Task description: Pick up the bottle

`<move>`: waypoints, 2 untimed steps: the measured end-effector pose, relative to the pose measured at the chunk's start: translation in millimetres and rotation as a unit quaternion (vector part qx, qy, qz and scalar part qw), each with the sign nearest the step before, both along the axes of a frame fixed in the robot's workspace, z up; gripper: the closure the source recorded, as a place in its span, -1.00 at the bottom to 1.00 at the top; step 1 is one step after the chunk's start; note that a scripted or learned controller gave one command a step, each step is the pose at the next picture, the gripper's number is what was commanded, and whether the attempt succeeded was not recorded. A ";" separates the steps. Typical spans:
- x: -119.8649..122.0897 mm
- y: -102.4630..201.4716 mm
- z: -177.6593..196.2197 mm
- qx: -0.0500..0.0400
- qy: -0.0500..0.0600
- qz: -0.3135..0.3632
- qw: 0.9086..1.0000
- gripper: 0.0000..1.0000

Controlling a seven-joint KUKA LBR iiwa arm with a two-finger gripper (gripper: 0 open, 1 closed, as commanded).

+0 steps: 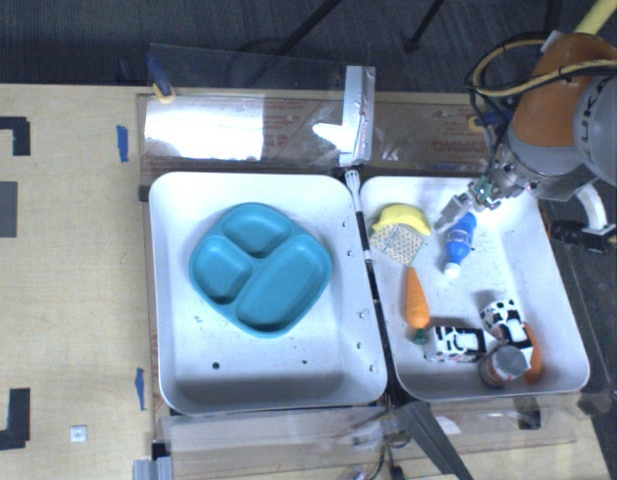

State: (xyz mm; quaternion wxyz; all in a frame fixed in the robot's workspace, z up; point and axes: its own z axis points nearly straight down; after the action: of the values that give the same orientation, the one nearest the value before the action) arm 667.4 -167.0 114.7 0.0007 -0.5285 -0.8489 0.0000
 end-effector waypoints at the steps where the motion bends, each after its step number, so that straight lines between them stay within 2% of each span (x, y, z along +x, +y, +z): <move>1: -17.4 -25.6 17.7 0.000 0.001 -0.143 0.990 -1.00; 2: -40.0 49.0 22.0 0.000 0.001 -0.101 0.995 -1.00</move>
State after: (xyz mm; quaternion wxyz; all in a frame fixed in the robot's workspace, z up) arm 627.4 -118.0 136.7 0.0017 -0.6117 -0.7911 0.0007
